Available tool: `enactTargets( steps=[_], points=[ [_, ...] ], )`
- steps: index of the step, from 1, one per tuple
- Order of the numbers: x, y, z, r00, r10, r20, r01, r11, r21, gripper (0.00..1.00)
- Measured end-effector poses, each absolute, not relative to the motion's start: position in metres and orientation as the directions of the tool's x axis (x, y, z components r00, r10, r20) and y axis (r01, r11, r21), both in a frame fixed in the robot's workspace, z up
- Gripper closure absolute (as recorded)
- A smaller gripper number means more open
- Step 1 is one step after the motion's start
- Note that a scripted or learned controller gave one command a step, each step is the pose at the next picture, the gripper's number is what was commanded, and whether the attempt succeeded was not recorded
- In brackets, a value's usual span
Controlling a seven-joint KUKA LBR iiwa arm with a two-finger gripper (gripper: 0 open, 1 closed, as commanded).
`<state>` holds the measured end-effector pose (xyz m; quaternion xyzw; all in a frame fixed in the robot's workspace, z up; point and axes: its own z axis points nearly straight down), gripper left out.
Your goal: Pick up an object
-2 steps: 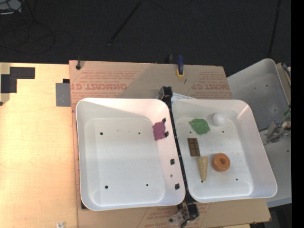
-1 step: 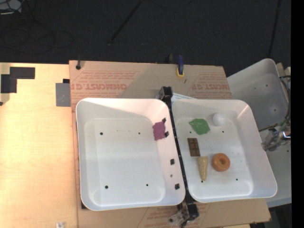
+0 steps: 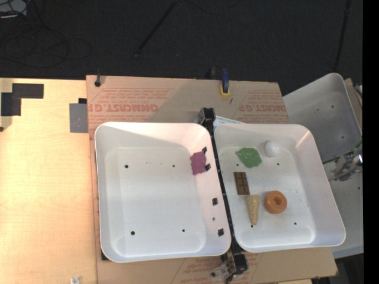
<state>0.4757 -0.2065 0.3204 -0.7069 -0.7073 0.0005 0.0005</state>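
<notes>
Right bin (image 3: 323, 170): donut (image 3: 275, 202), cone (image 3: 253, 209), bar (image 3: 240, 183) crowd together, risking a double grab; jaws' state unclear.

robot part (image 3: 349, 161) | right edge | metallic, silvery | small | details unclear

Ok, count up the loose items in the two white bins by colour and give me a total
Purple: 1, the purple piece in the left bin
Green: 1, the green piece
White: 1, the white ball
Brown: 1, the brown block
Tan: 1, the tan cone
Orange: 1, the orange ring
Total: 6
</notes>
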Motion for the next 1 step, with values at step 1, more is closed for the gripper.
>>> enactTargets(
  steps=[1],
  points=[
    [0.4755,-0.2131,0.2834,0.001,1.000,0.002,1.000,-0.001,-0.005,1.00]
  ],
)
